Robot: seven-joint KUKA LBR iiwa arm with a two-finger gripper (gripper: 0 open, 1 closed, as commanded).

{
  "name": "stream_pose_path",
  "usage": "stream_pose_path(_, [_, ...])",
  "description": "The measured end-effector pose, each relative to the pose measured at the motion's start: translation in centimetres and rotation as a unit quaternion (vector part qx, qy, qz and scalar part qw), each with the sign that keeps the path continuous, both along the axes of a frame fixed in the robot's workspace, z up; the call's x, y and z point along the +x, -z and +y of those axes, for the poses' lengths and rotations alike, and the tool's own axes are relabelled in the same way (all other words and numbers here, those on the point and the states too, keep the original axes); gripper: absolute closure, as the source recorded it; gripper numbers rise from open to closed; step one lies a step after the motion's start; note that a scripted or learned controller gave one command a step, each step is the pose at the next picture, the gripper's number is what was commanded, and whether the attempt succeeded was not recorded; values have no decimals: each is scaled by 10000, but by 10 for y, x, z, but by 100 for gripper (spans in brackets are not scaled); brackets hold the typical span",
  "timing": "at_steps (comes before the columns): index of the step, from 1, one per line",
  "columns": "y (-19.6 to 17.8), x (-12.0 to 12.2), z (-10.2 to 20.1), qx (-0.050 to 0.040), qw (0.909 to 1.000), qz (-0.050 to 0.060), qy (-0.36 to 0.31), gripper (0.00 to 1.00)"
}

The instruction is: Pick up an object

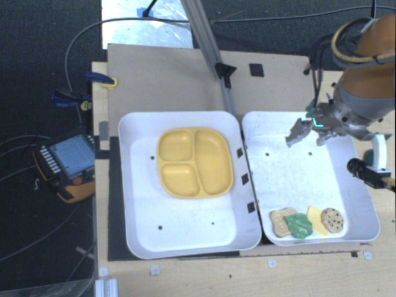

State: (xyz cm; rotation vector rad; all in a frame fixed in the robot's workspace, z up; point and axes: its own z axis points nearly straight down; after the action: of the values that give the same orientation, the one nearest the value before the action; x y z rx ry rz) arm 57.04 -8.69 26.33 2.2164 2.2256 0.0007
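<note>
1. Two-finger grey gripper (307,131) hovering over the far edge of the right shallow white plastic bin (297,178), fingers spread apart, nothing between them; probably poised high for a descent not yet begun.
2. Candidate things bunched at the near edge of the right bin, well apart from the gripper: tan toast-shaped slice (281,221), crumpled green leaf-like piece (301,226), yellow cheese-like wedge (317,219), round speckled cookie (333,219). Touching or overlapping, so likely awkward to single out.
3. Yellow three-compartment plastic tray (195,163) lying flat toward the far edge of the left shallow white plastic bin (185,234), compartments bare.
4. Hard to make out: exact fingertip shape, blurred against the bin floor. Cut off at the right: grey arm with orange band (371,48). Leaf piece hiding part of the toast and the wedge beneath.
</note>
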Motion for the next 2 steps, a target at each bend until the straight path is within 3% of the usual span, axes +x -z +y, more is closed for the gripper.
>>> stream_pose_path(1, [0, 0, 0, 0, 10000, -6, -1, 0])
stream_pose_path(2, [43, -2, -5, -1, 10000, 14, 17, 0])
